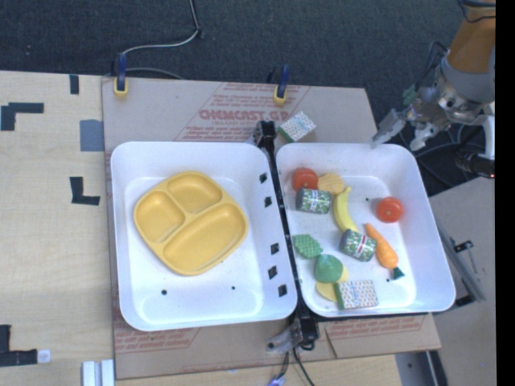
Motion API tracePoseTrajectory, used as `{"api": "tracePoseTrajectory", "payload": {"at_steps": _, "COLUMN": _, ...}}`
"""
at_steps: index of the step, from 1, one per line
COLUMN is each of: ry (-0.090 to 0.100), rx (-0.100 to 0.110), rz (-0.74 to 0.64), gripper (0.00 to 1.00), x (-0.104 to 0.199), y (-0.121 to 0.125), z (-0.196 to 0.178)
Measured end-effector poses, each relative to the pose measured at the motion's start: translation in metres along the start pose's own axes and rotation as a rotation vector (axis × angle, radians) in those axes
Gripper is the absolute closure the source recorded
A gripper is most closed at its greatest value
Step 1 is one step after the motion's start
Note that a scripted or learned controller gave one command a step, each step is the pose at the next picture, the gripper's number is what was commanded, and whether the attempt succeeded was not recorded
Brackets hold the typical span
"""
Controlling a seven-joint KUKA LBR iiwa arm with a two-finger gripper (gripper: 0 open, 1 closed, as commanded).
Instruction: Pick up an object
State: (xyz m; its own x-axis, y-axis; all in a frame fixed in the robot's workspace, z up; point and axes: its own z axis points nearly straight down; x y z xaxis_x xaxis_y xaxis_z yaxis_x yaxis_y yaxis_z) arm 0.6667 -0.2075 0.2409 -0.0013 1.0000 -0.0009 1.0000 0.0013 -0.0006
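— Where are the things I could pick from?

— All in the right bin, lower right of the frame. I see a red tomato near its right wall, a carrot just below it, a banana in the middle, and two small cans: one can touching the banana's left side, another can between banana and carrot. A second tomato sits at the upper left of that bin, and a small patterned box lies near the bottom edge beside a green round piece.

— And the jaws?

— The gripper hangs over the bin's upper right corner, at the frame's right, above the rim and well apart from every item. I read the two fingers as spread, with nothing between them.

— The rest?

— The left bin carries a yellow divided plate. Both bins sit on a cardboard sheet clamped to the table.
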Motion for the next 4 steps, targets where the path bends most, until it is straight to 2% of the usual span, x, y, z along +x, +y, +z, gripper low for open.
{"api": "tracePoseTrajectory", "payload": {"at_steps": 1, "ry": 0.002, "rx": 0.003, "rz": -0.001, "gripper": 0.0, "x": 0.051, "y": -0.019, "z": 0.124}}
{"api": "tracePoseTrajectory", "payload": {"at_steps": 2, "ry": 0.0, "rx": -0.002, "rz": -0.001, "gripper": 0.0, "x": 0.102, "y": -0.044, "z": 0.155}}
{"api": "tracePoseTrajectory", "payload": {"at_steps": 3, "ry": 0.001, "rx": -0.006, "rz": -0.001, "gripper": 1.0, "x": 0.103, "y": -0.043, "z": 0.144}}
{"api": "tracePoseTrajectory", "payload": {"at_steps": 4, "ry": 0.001, "rx": -0.002, "rz": -0.001, "gripper": 1.0, "x": 0.161, "y": -0.087, "z": 0.008}}
